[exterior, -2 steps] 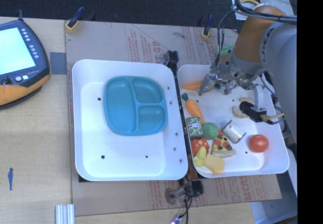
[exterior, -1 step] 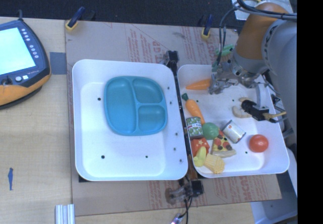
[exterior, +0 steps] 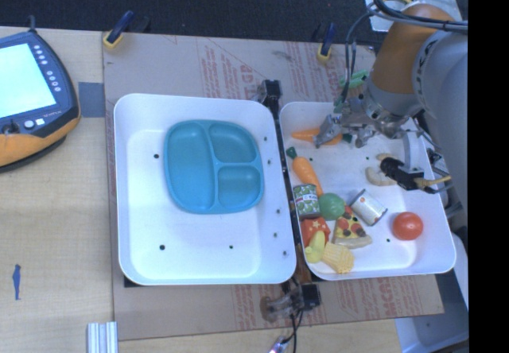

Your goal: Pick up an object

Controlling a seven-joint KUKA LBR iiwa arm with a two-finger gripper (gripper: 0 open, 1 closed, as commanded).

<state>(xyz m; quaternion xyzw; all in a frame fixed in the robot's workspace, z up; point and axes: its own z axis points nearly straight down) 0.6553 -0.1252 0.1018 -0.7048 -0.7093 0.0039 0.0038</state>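
Note:
The right white bin (exterior: 433, 264) holds several toy foods. My gripper (exterior: 334, 132) is low at the bin's far left corner, over one end of a small orange piece (exterior: 305, 135) that lies on the bin floor. Whether it grips that piece is not visible. Nearer the front along the left wall lie a carrot (exterior: 305, 172), a green can (exterior: 305, 200) and a green ball (exterior: 332, 205). A small white can (exterior: 367, 208), a red tomato (exterior: 407, 226), a pizza slice (exterior: 351, 233), a red fruit (exterior: 313, 228) and corn (exterior: 338, 259) sit toward the front.
The left white bin (exterior: 139, 264) holds a blue divided plate (exterior: 213, 164). A black divider clamp (exterior: 272, 91) stands between the bins at the back. A tablet-like pendant (exterior: 28, 97) lies on the bench at far left. A pale item (exterior: 377, 177) rests near the right bin's right side.

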